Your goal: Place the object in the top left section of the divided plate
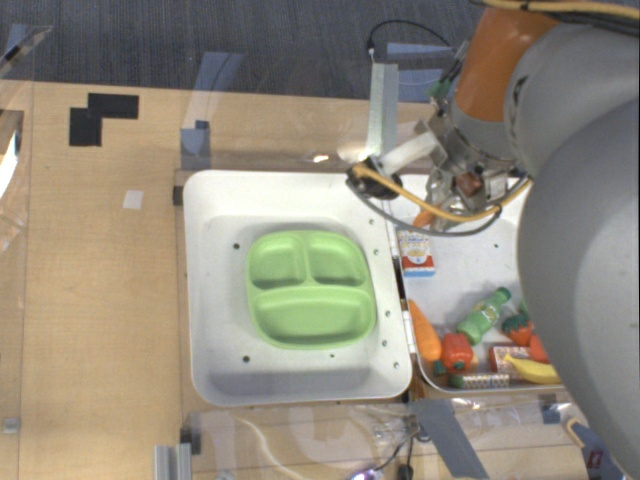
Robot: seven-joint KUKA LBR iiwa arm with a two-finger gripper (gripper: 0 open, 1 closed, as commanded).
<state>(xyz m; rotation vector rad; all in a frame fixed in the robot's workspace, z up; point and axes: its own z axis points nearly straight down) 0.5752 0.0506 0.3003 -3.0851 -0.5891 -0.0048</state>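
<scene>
Look at the left bin (200, 298) first: the green plate (312, 290) lies flat in its middle, two small sections along the far side and one long section nearer you. All three sections are bare, including the top left one (277, 265).

The arm (560, 118) comes in from the right and hangs over the far end of the right bin (470, 268). The gripper (452, 196) points down there, wrapped in yellow and black cables (400, 190). A small orange piece (424, 218) shows just under its tip, but you cannot tell whether the gripper is clenched on it or merely above it, and you cannot tell what the piece is.

In the right bin, a small red, white and blue carton (416, 252) lies just below the gripper, close to the wall shared with the left bin. Nearer you, a carrot (426, 334) lies along that same wall. Beside it sit a red pepper (457, 352) and a green bottle (484, 314), tilted. A banana (530, 370) lies at the near right, partly hidden by the arm, touching a red box (505, 354).

The desk (90, 298) to the left of the bins carries black marks (100, 116).
</scene>
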